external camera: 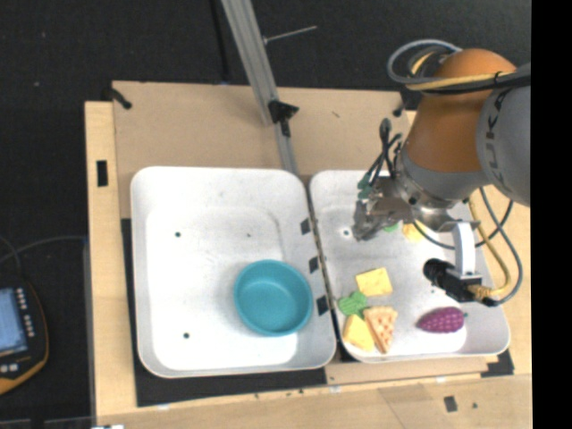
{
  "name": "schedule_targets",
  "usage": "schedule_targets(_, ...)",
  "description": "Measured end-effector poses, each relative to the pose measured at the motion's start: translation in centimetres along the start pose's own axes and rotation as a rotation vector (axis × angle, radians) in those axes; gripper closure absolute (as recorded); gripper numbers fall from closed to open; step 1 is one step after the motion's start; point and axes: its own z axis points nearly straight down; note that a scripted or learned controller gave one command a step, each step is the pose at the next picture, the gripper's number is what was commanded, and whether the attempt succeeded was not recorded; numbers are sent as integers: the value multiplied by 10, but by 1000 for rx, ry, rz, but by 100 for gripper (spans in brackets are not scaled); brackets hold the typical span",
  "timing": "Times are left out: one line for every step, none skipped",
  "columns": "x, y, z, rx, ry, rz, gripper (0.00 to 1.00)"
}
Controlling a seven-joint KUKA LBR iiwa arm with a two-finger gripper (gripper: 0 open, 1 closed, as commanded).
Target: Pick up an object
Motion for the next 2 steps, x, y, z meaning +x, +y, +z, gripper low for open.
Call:
schedule_targets(46,13,11,-2,-1,1,100)
schedule_targets(94,24,20,-1,0,0,100)
